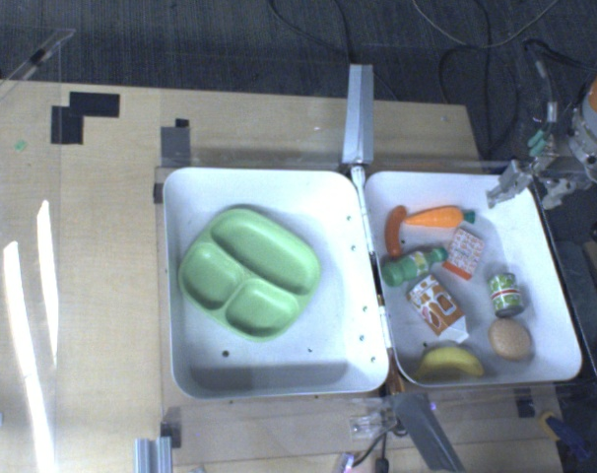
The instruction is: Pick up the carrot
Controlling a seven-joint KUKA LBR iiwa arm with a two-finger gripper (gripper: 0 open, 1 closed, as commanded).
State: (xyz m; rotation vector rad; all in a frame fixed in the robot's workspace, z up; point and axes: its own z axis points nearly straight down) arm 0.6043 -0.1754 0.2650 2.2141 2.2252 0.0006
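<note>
Banana (450,362) lies nearest the camera, at 6 o'clock in the right bin (564,294), against the near wall. Potato (510,339), brownish and rounded, just beside it toward 3 o'clock. Small can (505,295) with a green-and-red label stands near the potato, on its far side. Brown-and-white carton (435,304) sits mid-bin, tilted, between the banana and a green bottle (413,263) that lies on its side. Flat printed box (465,252) with a red edge lies at a slant just beside the bottle cap, toward 2 o'clock of the carton. Carrot (433,219): at 12 o'clock in the right bin, near the far wall, lying roughly crosswise, orange body with a green tip pointing to 3 o'clock; its blunt end rests close to a red-orange sausage (393,228) that lies lengthwise at 11 o'clock by the divider. Nothing touches the carrot from above. Left bin (180,363) holds a green divided plate (251,271), three compartments, centred and slightly toward 9 o'clock. Tool (515,177) hangs over the far right corner of the right bin, at about 1 o'clock, well apart from the carrot; whether its fingers are apart or together, cannot tell at this resolution. Arm (596,116) enters from 3 o'clock. Counter (72,294) is pale wood with black tape marks (82,114) at 10 o'clock.
</note>
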